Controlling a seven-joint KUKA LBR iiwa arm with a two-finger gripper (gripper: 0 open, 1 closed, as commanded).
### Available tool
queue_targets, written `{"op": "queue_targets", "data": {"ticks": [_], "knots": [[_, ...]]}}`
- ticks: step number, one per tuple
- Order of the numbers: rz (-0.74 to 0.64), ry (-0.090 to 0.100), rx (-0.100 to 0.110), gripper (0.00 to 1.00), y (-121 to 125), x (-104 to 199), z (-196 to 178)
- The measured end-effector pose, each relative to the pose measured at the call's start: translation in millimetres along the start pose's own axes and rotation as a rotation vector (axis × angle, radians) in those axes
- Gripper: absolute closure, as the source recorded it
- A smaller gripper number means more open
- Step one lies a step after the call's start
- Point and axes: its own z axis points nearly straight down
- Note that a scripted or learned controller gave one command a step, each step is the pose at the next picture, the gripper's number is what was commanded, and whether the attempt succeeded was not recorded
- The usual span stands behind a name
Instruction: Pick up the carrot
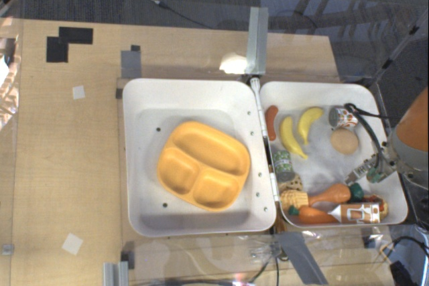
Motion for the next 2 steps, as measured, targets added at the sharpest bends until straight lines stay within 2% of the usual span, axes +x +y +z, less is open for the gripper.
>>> {"op": "queue_targets", "data": {"ticks": [1,2], "knots": [[0.322,0.0,0.001,1.0,-0.3,-0.6,-30.4],[0.524,0.002,0.001,1.0,30.8,55.9,-2.2]]}}
